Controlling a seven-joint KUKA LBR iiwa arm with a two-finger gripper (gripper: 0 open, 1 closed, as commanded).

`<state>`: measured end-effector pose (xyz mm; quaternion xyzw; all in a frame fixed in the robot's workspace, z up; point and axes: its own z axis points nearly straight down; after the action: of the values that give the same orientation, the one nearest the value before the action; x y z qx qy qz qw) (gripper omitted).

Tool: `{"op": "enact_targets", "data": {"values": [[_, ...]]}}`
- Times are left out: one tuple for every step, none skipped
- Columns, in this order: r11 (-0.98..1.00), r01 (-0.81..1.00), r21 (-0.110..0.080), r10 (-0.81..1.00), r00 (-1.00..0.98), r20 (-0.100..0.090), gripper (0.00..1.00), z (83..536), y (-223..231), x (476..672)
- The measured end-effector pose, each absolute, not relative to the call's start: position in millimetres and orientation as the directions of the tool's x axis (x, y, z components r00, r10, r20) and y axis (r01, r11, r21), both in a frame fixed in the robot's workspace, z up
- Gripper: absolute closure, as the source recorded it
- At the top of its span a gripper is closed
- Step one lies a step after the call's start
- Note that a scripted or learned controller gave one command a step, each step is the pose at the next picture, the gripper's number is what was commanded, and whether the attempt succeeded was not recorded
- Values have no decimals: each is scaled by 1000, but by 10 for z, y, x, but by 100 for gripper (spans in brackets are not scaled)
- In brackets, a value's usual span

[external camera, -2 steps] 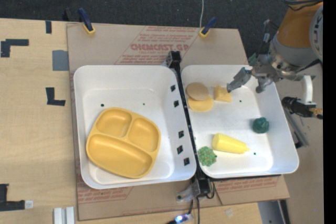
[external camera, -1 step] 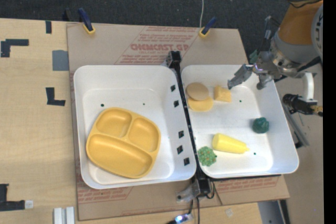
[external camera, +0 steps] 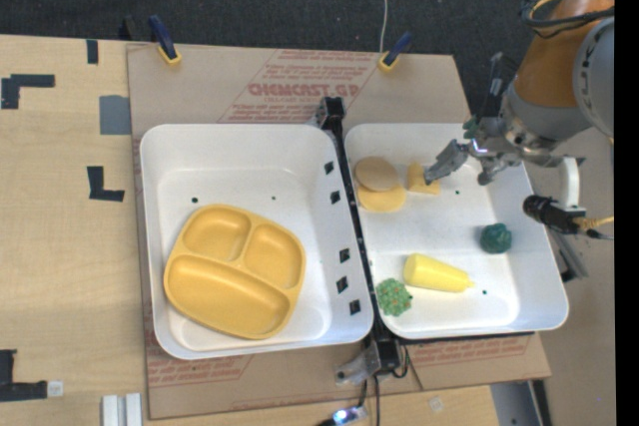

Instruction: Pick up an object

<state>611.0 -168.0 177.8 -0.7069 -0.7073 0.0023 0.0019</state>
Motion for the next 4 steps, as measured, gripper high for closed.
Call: {"op": "enact_targets", "data": {"values": [[2,1000,-5,1000,-2,-1,0,1295,-1614,6160],[2,1000,-1,1000,-2,-2,0,827,-1610,6160],[2,1000,3,1000,-2,-3,100,961,-1608,6173],[0,1000,2,1000,0,0,100,1490,-1614,6079]]}}
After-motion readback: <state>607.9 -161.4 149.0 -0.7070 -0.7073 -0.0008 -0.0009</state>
